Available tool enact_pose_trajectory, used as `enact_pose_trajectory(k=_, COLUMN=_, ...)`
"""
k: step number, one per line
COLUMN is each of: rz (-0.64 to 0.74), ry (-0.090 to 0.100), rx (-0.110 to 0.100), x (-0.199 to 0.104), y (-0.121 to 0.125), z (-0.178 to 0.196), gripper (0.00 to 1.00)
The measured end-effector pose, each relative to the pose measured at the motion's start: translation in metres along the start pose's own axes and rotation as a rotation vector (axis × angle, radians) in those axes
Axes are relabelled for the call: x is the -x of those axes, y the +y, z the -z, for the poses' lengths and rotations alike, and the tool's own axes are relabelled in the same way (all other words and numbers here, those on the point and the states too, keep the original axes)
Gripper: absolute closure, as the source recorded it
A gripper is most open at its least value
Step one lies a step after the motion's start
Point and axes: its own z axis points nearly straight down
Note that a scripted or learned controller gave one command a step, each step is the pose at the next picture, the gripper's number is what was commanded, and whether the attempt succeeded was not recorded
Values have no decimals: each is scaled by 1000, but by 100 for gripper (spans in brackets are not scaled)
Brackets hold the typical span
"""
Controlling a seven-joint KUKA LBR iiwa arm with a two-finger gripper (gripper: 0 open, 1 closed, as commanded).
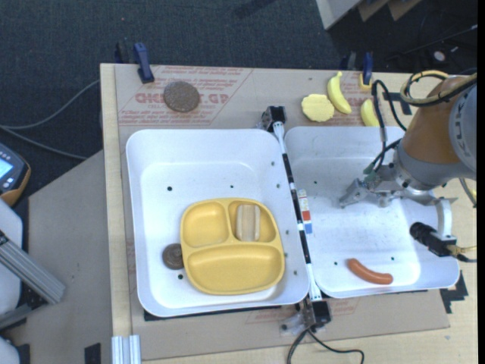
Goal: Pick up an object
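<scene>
Arm: we see the grey arm [436, 139] reaching in from the right, its gripper [362, 196] low over the right bin [333, 146]
Fingers: we see them spread open, tips pointing left at the bare bin floor, with nothing between them
Nearest object: we take the sausage [370, 272] as the likeliest thing to pick; it lies flat near the front edge of the right bin, well apart from the gripper
Other candidates: in the left bin [151, 165] we see a yellow divided tray [227, 268] with a small tan piece [248, 222] in its upper right compartment, and a brown disc [173, 256] just beside the tray's left edge
Outside the bins: a brown round cookie [181, 95] and yellow banana-like pieces [339, 95] lie on the board behind
Done: as far as we can judge, nothing is lifted or grasped yet
Left: we judge the whole pick remains, namely lining up over an object, closing on it and raising it
</scene>
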Motion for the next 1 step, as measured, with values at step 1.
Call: enact_pose_trajectory(k=1, rz=8, ry=-5, rx=17, x=-14, y=99, z=3, gripper=0)
